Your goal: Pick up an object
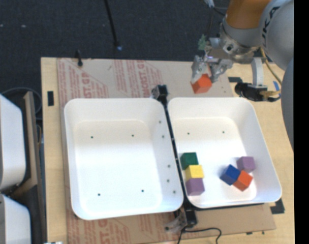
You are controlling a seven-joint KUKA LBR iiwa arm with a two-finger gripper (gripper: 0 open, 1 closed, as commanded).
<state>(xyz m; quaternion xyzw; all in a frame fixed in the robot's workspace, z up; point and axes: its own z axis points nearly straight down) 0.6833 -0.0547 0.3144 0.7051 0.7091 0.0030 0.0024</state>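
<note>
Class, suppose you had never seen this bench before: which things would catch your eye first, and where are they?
Probably the orange block gripped in the arm's hand, raised above the far edge of the right bin. Next, the cluster of coloured blocks at that bin's near end: green, yellow, two purple, blue and another orange.

An orange block (201, 84) sits clamped between the gripper (207, 75) fingers, tilted, lifted above the far edge of the right bin (256, 121); near that bin's front edge lie a green (189, 159), yellow (194, 172) and purple block (195, 186) in a touching line; toward the front right corner cluster a blue (229, 174), orange-red (243, 180) and second purple block (246, 163).
</note>
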